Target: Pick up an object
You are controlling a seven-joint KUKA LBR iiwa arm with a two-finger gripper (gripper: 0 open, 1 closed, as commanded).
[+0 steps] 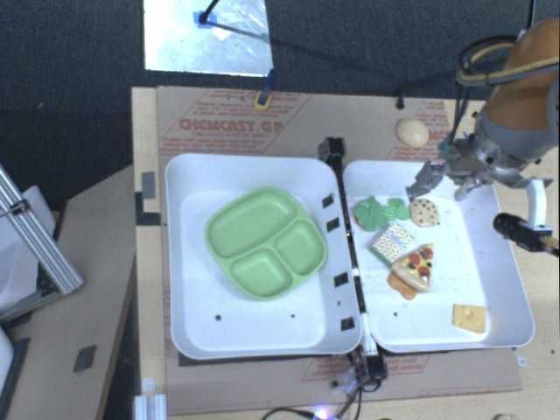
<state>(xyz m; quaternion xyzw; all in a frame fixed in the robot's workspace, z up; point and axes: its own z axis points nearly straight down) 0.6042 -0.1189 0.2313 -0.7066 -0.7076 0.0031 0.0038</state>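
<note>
The gripper [435, 180] hangs over the back of the right bin [499, 261], and its two fingers look spread apart with nothing between them. Just below it lies a small round cookie [424, 212], close to the fingertips, and that seems the easiest thing to pick up. It looks like a light, hard toy, flat and thin, so it probably will not squash, but it may slide on the smooth white floor. The best hold is likely across its round edge, from both sides. A green leafy toy [380, 212] sits just beside the cookie, so the fingers have little room on that side. Nearer the front lie a checked cracker [393, 241] touching a pizza slice [414, 268], and a yellow cheese block [470, 318] sits well apart in the corner. The left bin [188, 234] holds a green tray [265, 243] with three parts. Both bins rest on a cardboard sheet [227, 121], and a pale egg [412, 132] lies on it behind the right bin.
</note>
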